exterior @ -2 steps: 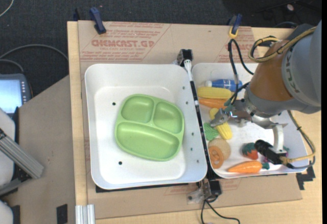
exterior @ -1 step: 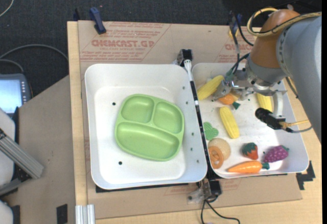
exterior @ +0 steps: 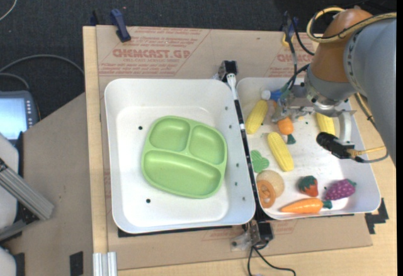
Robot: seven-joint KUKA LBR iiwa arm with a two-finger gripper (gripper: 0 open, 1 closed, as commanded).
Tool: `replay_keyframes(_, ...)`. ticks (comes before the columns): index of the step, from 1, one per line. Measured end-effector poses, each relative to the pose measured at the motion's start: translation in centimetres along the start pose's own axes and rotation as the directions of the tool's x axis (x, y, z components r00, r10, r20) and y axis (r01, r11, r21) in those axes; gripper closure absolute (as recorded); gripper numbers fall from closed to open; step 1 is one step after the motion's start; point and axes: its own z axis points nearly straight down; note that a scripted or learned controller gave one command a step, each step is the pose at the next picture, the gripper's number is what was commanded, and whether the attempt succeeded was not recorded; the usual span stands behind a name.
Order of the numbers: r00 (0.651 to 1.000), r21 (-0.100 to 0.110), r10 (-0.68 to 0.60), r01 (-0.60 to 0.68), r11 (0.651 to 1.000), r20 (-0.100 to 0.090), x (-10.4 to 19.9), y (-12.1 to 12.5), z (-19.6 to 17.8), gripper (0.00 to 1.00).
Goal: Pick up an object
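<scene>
As seen from above at a slant: two shallow white bins side by side on a board-covered bench (exterior: pixel 157 54).

Left bin (exterior: pixel 119 142): one light green divided plate (exterior: pixel 184 156) with three compartments, lying flat near the middle.

Right bin (exterior: pixel 368 174): a scatter of toy foods. Toward the far left corner, a yellow corn cob (exterior: pixel 256 116) lying at a tilt beside the wall shared with the left bin. Nearer the middle, a second corn cob (exterior: pixel 280 150), also at a slant. Just left of that, a small green leafy piece (exterior: pixel 258 160). Along the near edge, from left to right: a tan round toy (exterior: pixel 269 186), an orange carrot (exterior: pixel 302 206) lying flat, a red strawberry-like piece (exterior: pixel 308 184) just above the carrot, and a purple bunch of grapes (exterior: pixel 340 189). Farther back on the right, a yellow piece (exterior: pixel 325 122) partly hidden behind the arm's hardware.

Grey arm (exterior: pixel 371 54) with an orange band, reaching in from the right over the far half of the right bin. Gripper (exterior: pixel 291 111) low over that bin, directly above a small orange toy (exterior: pixel 286 125) that lies between the two corn cobs. Gripper and toy very close, contact unclear. Whether spread or pressed together: cannot tell, tip too small and cluttered with cables. No clear sign of anything pinched.
</scene>
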Motion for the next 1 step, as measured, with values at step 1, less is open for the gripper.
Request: replay_keyframes(1, 1.000, 0.003, -0.002, 0.002, 1.000, -0.006, 6.69, -6.02, -9.44, 1.00)
